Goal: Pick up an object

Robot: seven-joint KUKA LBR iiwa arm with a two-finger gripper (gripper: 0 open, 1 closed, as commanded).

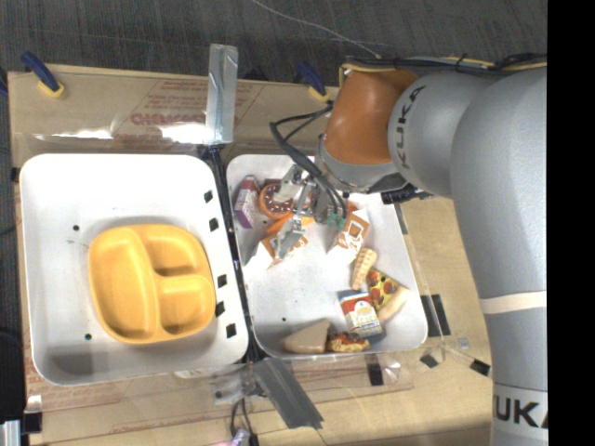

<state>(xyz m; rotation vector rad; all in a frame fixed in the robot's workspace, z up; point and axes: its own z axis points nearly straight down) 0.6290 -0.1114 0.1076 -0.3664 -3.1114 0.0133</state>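
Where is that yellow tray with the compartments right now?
In the camera view, the yellow divided tray lies flat in the left white bin, toward its lower middle, across the divider from the right bin holding the toy food.

The grey arm (483, 147) reaches in from the right, its hand (305, 203) lowered.

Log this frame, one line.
gripper low over right bin clutter | grasp unconfirmed | yellow tray in left bin
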